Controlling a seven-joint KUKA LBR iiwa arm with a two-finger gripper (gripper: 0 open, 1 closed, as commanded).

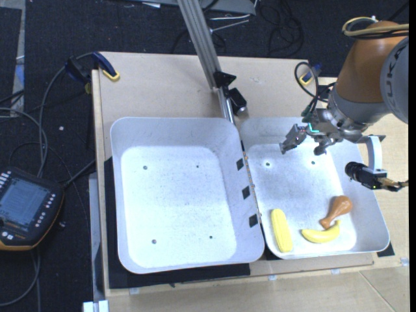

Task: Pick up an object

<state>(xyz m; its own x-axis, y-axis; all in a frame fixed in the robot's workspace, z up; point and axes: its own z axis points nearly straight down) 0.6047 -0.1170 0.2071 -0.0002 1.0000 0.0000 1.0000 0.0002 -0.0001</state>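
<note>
Nothing picked yet: gripper hangs with fingers spread wide and bare at the right bin's twelve o'clock, while corn cob, banana and drumstick lie untouched toward its six, well apart from it.

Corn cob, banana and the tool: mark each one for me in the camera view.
corn cob (281, 231): camera view, middle of the yellow cob.
banana (320, 235): camera view, middle of its curve.
tool (305, 141): camera view, midway between the two fingertips, above the right bin.
</note>
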